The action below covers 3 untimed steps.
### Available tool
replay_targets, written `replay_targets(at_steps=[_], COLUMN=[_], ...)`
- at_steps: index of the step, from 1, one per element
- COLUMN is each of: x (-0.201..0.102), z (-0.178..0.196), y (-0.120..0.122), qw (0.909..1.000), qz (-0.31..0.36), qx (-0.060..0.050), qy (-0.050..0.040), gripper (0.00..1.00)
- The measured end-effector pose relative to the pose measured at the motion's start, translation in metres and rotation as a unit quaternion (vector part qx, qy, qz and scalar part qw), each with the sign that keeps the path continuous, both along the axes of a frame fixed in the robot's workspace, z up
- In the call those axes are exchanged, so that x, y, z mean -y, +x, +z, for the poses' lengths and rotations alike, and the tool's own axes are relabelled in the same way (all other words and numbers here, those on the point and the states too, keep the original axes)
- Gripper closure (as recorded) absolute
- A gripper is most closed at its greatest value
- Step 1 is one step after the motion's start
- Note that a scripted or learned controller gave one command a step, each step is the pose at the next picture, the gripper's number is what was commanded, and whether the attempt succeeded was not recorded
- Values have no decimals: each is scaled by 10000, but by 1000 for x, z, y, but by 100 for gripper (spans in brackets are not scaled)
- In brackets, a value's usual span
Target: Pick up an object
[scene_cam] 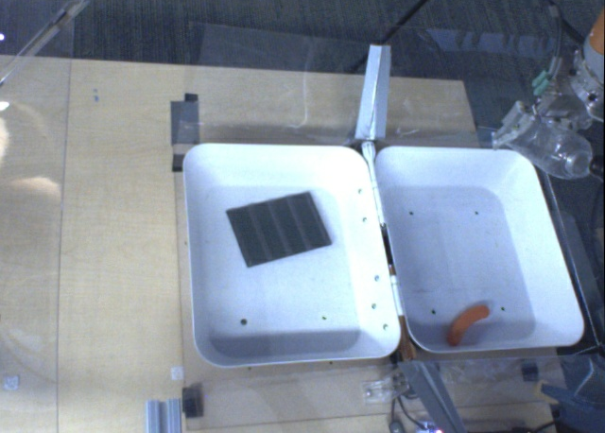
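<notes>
A small orange sausage-shaped object lies near the front edge of the right bin. A dark grey ribbed rectangular pad lies flat in the left bin, slightly rotated. My gripper hovers at the far right corner of the right bin, just outside its rim, far from both objects. Nothing shows in its grasp.
A metal bracket rises at the back where the two bins meet. The wooden bench extends to the left under a clear sheet. Cables and clamps sit at the front edge below the bins.
</notes>
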<state>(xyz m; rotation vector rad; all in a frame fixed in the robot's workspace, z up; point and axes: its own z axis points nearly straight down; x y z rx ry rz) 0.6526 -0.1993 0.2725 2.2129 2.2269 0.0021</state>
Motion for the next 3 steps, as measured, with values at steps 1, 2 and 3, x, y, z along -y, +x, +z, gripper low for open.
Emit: replay_targets(at_steps=[1, 2, 3], x=[-3, -138, -139], z=[-6, -88, -77], y=[11, 17, 18], qw=[9991, 9985, 9986], qz=[415, -554, -522], qx=[17, -9, 12], qy=[-11, 10, 7], gripper=[0, 0, 100])
